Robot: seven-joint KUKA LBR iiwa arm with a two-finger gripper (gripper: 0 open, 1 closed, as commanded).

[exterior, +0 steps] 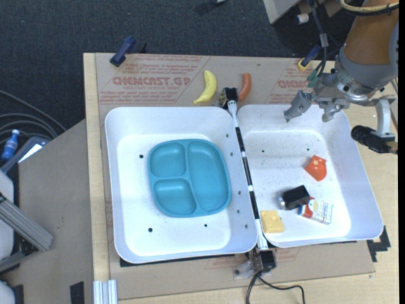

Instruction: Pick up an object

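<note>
The right bin (345, 138) holds a red-orange block with a yellow mark (316, 167), a black block (295, 197), a small white and red box (319, 212) and a yellow wedge (273, 221), all in its near half. My gripper (313, 111) hangs over the far edge of that bin, well apart from these things. Its two grey fingers (296, 109) are spread open and nothing is between them.
A blue divided plate (189, 176) lies in the left bin (126, 138). Behind the bins, on the board, lie a yellow banana (206, 87), an orange sausage shape (244, 85) and a blue clip (123, 50). A black divider (243, 163) runs between the bins.
</note>
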